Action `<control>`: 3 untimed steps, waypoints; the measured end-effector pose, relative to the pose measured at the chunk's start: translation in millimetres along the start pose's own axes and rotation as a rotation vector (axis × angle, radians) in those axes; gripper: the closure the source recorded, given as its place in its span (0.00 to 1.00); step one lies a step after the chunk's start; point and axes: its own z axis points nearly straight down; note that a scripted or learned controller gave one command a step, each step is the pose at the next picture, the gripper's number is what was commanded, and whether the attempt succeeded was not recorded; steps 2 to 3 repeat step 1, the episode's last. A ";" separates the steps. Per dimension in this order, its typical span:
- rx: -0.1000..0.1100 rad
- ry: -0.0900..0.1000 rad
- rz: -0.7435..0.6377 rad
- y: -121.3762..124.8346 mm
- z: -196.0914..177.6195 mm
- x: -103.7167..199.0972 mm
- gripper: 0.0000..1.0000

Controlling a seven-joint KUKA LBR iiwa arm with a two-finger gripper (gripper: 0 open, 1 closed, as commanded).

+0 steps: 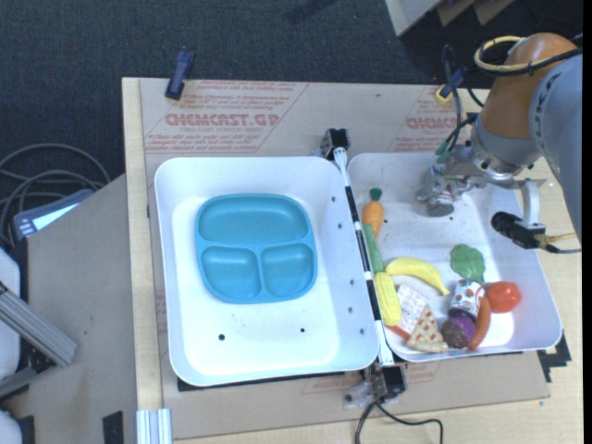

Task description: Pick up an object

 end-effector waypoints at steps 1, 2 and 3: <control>-0.002 0.002 0.000 10.1 -90.6 80.0 1.00; -0.002 0.002 0.000 10.1 -90.6 80.0 1.00; -0.002 0.002 0.000 10.1 -90.6 80.0 1.00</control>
